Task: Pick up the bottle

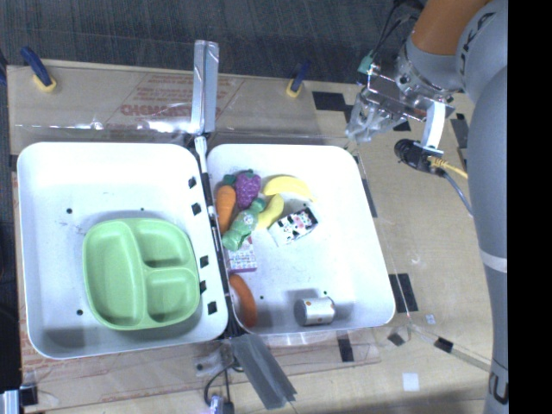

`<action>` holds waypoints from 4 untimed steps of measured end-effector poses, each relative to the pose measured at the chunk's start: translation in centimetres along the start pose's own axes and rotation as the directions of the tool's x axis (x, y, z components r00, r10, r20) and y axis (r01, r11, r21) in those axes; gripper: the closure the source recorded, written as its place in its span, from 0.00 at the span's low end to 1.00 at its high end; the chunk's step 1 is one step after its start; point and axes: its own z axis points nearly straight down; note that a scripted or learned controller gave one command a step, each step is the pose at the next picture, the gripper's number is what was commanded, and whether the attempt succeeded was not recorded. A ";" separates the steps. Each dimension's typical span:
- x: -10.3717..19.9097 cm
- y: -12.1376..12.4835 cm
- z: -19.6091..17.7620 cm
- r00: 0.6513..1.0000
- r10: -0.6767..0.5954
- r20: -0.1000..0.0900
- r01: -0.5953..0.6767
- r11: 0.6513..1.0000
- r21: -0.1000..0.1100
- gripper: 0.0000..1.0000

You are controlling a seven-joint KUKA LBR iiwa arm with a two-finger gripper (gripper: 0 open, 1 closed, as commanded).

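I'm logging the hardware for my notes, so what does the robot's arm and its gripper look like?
The arm is smooth, rounded grey casing with an orange band above the wrist. The gripper is a metallic silver assembly with thin fingers. A white block and a black round part sit beside it, with a yellow cable trailing off.

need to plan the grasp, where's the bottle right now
In the camera view the green bottle lies in the right bin, against its left wall, between the carrot and the yellow banana, below the purple grapes.
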 end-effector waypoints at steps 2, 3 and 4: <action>-0.2 0.1 -4.6 0.979 0.206 -0.001 -0.206 0.979 -0.002 1.00; -1.6 -3.1 2.5 0.958 0.288 0.001 -0.288 0.958 0.001 1.00; -0.3 -0.1 -3.4 0.938 0.346 -0.001 -0.346 0.938 -0.002 1.00</action>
